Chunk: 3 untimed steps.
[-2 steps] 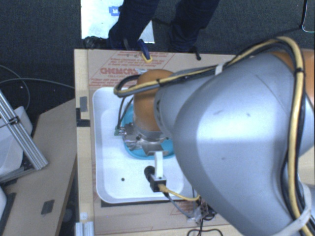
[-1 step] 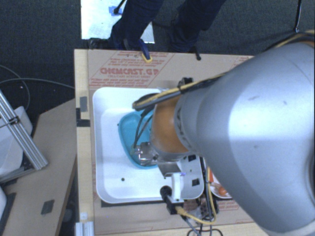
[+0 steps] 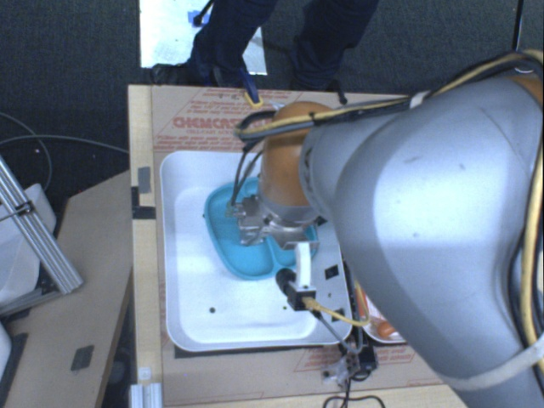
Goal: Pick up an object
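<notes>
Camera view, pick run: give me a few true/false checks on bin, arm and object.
1. A blue object lies in the white bin. True.
2. The arm's orange band sits above the blue object. True.
3. The blue object lies outside the bin on the cardboard. False: it lies inside the bin, partly hidden under the wrist.
4. The arm reaches in from the view's left. False: its grey body fills the right side.
5. The tool is down over the blue object. True, though the wrist hides whether it grips anything.
6. The bin is black. False: it is white.
</notes>
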Motion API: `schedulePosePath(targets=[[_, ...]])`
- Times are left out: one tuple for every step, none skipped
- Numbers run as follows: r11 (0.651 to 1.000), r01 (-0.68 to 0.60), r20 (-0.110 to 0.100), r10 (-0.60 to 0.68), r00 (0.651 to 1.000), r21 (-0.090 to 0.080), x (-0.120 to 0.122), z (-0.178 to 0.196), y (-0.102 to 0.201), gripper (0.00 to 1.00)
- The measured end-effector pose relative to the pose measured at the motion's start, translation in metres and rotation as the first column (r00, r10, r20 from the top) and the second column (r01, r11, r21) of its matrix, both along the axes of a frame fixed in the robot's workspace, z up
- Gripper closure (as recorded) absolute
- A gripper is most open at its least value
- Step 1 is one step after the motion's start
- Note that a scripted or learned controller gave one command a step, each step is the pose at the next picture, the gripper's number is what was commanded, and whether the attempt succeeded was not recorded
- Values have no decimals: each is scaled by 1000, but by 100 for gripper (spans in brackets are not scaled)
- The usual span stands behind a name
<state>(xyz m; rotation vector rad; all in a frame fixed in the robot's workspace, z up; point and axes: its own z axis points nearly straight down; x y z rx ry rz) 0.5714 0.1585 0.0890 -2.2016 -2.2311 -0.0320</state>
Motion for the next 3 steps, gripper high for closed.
schedulePosePath(targets=[[1000,-3,-8,3,1000,6,63,9,-15,100],[1000,7,12,-7,1000,-16,98,359,-22,100],[999,22,-21,-23,1000,-23,36,245,-120,100]])
